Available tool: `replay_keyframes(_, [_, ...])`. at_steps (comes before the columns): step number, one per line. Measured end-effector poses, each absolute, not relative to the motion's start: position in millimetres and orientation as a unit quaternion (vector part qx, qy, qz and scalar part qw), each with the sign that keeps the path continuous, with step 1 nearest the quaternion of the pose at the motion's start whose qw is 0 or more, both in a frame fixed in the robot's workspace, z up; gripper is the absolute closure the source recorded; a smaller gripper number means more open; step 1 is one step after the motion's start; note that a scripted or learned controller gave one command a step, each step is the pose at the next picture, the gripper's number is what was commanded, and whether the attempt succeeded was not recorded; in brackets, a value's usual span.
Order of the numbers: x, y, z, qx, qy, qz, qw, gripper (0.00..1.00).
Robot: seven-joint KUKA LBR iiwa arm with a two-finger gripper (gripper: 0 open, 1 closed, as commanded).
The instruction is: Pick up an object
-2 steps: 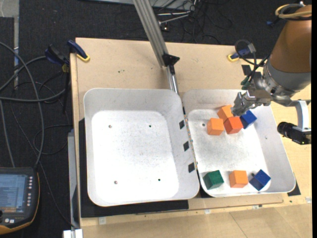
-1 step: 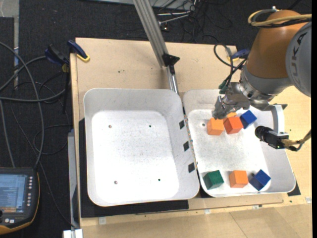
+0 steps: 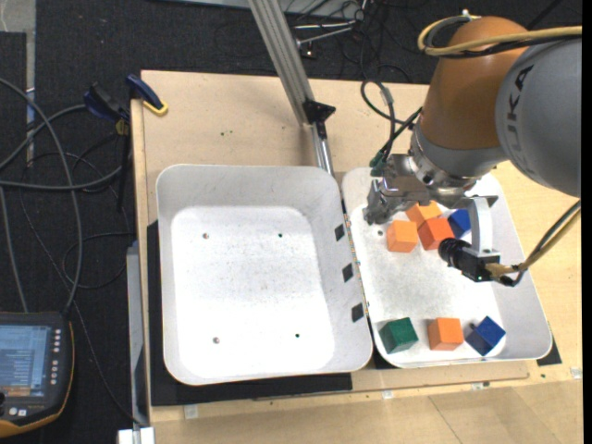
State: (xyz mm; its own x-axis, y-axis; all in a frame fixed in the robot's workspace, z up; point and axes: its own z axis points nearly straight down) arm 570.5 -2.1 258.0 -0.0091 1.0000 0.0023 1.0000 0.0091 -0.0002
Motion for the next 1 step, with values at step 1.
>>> replay_keyframes(1, [563.4, 51.0, 256.8, -0.704, -0.71, -0.0002, 0.001, 1.0])
